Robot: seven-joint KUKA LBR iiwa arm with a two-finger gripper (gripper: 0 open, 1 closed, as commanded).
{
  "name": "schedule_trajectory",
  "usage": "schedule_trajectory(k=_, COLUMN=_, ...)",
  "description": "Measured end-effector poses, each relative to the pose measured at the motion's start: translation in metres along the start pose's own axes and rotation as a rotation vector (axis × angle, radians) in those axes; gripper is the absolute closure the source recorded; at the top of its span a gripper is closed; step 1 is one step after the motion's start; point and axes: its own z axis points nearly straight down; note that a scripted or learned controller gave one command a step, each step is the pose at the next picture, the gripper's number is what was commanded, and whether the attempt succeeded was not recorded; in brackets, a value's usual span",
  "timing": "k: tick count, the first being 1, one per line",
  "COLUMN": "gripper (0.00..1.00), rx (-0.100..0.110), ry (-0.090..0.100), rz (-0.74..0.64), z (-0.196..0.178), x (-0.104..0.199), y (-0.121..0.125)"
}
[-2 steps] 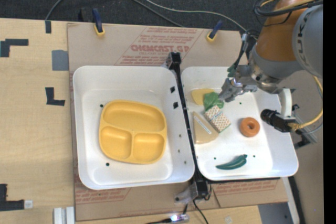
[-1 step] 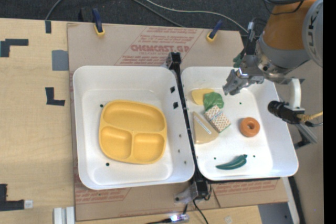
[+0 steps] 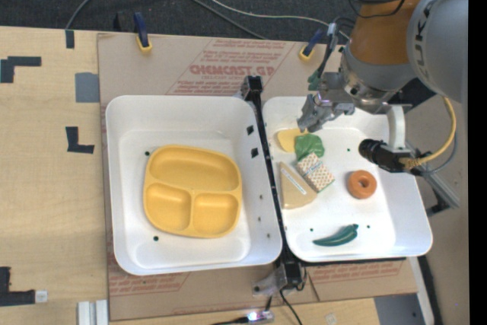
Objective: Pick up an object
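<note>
My gripper [image 3: 312, 120] hangs over the back left part of the right bin [image 3: 396, 236], just above a green leafy piece [image 3: 309, 144] and a small yellow piece [image 3: 287, 139]. Below those lie a checkered waffle-like block [image 3: 315, 172] and a pale wedge [image 3: 294, 186]. A glazed brown donut [image 3: 361, 184] sits to the right, and a dark green pepper [image 3: 335, 236] lies near the bin's front. Nothing shows between the fingers.
The left bin [image 3: 125, 240] holds a yellow divided tray [image 3: 192, 189]. A black divider rail [image 3: 262, 156] runs between the two bins. Cables and two clamps [image 3: 141, 33] sit at the back of the cardboard base.
</note>
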Motion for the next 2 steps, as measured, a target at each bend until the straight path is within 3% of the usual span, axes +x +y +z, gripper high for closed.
schedule_trajectory(k=2, gripper=1.0, rx=0.0, ry=-0.001, rz=0.0, z=0.009, x=0.096, y=0.029)
